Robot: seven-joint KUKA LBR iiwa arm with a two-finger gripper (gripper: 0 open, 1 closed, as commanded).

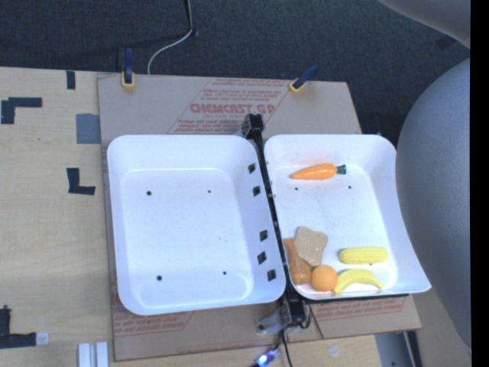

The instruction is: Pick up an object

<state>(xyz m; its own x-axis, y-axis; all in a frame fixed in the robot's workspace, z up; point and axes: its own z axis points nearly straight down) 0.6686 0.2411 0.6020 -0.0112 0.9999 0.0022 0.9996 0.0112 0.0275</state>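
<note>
Right now the arm (443,205) is looming at the right edge as a grey blur, and I cannot tell how its hand is set. Everything is sitting in the right bin (382,155): a carrot (315,172) lying near the far wall, and a bread slice (310,244), an orange (324,278), a corn cob (363,255) and a banana (357,282) crowding the near end. Beside it, the left bin (122,205) is lying alongside.

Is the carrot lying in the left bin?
No, the carrot lies in the right bin, near its far wall, apart from the other food items.
</note>
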